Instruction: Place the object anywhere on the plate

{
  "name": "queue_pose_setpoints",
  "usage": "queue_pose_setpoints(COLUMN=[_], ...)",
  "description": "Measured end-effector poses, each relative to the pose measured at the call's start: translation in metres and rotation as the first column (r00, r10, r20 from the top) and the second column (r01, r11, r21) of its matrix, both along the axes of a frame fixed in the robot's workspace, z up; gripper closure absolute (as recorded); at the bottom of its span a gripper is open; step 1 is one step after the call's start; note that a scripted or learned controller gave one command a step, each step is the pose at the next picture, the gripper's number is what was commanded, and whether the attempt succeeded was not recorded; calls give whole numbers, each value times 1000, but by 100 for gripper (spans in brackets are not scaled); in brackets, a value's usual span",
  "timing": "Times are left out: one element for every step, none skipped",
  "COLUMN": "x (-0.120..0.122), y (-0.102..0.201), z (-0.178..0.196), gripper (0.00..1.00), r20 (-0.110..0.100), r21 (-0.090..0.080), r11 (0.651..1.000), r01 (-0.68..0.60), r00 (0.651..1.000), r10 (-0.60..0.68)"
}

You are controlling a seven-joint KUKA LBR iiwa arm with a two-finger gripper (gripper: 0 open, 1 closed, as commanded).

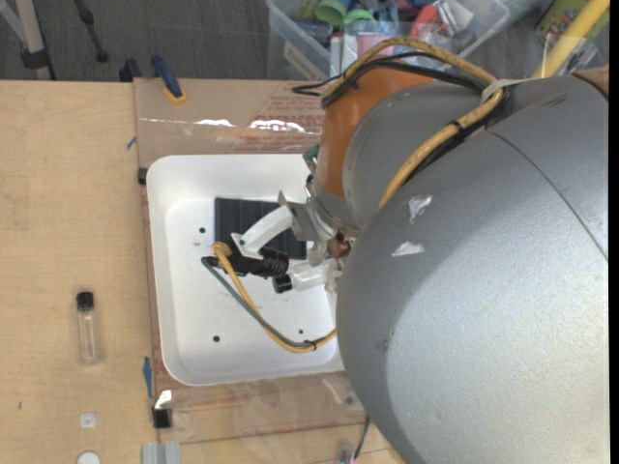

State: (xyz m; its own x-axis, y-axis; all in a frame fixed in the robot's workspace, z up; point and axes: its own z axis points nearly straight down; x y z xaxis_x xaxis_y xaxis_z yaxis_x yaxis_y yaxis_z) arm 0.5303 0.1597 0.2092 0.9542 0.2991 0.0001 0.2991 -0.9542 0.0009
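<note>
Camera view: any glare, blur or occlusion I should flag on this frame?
Camera view: glare streaks on the taped strip above the white bin; bin floor evenly lit, shadows soft; the grey arm, near the lens, blocks the right half; the vial on the bench looks sharp.

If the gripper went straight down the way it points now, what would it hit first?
The gripper would probably meet the white bin floor beside the flat black thing; depth is unclear from this slant.

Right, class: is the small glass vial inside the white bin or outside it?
Outside. The vial rests on the wooden bench, left of the white bin, apart from its rim.
</note>
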Motion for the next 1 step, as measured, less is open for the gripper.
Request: queue_pose_setpoints(x=[79], y=[17], z=[21], gripper=[100], r20=[2], r21=[1], r11=[999], r01=[-38], r00=[999], r10=[38])
